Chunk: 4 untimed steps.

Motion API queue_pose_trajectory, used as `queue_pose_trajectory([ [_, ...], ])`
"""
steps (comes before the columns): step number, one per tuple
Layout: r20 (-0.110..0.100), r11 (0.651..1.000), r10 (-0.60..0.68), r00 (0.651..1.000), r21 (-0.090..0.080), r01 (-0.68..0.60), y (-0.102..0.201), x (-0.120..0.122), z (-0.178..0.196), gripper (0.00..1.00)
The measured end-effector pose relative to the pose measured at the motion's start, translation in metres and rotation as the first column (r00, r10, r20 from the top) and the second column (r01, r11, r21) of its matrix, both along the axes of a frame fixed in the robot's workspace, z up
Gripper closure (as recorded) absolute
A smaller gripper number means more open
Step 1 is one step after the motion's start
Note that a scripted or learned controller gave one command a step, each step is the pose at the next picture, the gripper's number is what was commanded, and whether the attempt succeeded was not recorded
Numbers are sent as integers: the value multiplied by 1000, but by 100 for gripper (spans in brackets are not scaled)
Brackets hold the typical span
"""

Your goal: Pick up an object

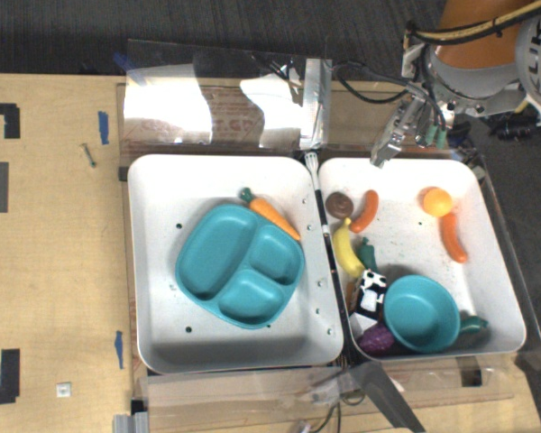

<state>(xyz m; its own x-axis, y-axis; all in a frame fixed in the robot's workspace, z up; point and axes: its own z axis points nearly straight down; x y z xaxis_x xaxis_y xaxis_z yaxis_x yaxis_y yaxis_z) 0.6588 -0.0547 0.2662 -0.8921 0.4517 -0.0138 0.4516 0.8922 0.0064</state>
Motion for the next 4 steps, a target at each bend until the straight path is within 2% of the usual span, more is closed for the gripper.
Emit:
queue_pose_trajectory([
  [1,-12,999,37,999,2,-37,46,0,-15,100],
  [2,-6,977,214,977,-1,-214,60,-3,1,100],
  [3,-7,977,214,977,-1,-214,60,-3,1,0],
  [4,-16,1000,16,1000,1,-16,38,-87,-83,0],
])
